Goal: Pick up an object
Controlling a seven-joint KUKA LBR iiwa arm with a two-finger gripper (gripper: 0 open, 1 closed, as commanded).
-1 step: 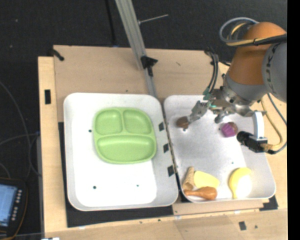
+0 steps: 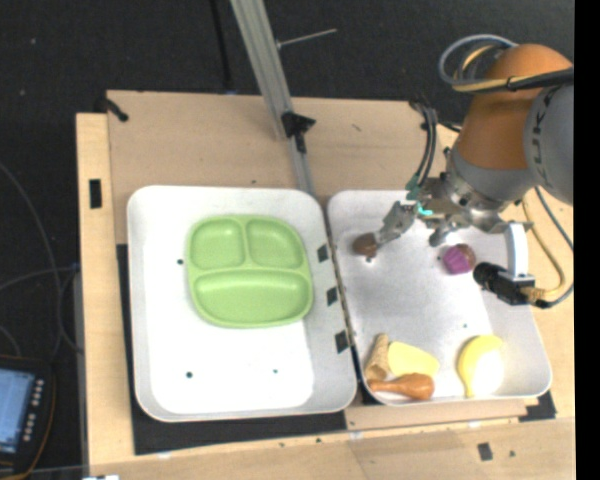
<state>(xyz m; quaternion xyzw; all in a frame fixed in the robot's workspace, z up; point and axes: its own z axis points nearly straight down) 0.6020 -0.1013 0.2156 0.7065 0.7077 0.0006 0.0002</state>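
In the right bin [image 2: 435, 308], my gripper [image 2: 413, 235] hangs over the far part, its two fingers spread open with bare bin floor between them. A small brown object [image 2: 366, 245] lies just left of the left fingertip [image 2: 389, 232]; I cannot tell whether they touch. Just right of the other finger and a little nearer the front lies a purple object [image 2: 458, 258]. Along the front edge of the bin lie a yellow piece [image 2: 412, 357], an orange-brown piece [image 2: 408, 387], a tan piece [image 2: 378, 352] and a yellow-white object [image 2: 481, 364].
The left bin [image 2: 160, 368] holds a green divided plate [image 2: 249, 271]. A metal pole [image 2: 270, 68] slants down to the gap between the bins. A black cable unit [image 2: 505, 281] on the arm hangs at the right bin's right side.
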